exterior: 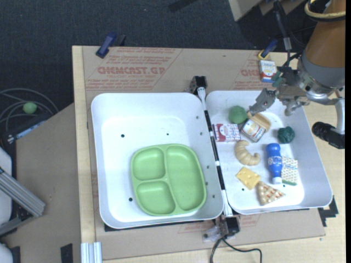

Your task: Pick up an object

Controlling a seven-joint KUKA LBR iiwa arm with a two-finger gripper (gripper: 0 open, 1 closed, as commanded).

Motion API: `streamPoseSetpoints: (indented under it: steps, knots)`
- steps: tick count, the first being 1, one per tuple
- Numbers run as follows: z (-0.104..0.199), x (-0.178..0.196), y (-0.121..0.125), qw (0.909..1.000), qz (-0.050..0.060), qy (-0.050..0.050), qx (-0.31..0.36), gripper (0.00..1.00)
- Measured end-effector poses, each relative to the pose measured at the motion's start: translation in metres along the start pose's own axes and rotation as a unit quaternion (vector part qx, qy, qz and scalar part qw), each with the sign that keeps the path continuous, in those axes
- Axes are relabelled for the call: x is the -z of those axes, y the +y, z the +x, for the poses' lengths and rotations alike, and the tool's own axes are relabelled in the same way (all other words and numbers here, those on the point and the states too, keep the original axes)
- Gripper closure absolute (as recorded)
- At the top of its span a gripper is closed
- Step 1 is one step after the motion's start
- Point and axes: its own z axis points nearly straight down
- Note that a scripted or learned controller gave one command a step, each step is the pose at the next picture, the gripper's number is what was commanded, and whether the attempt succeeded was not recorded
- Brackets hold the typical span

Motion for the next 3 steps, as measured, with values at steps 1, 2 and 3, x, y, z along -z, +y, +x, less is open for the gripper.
streamPoseSetpoints:
  steps: [1,2,3]
  knots:
    - [-0.049,-0.184,0.011,1.0000,0.000,0.000,0.000,0.00]
    - [-0.007,-0.185,-0.037,1.0000,0.002,0.001,0.000,0.00]
    - [0.002,-0.184,-0.025,1.0000,0.000,0.000,0.000,0.00]
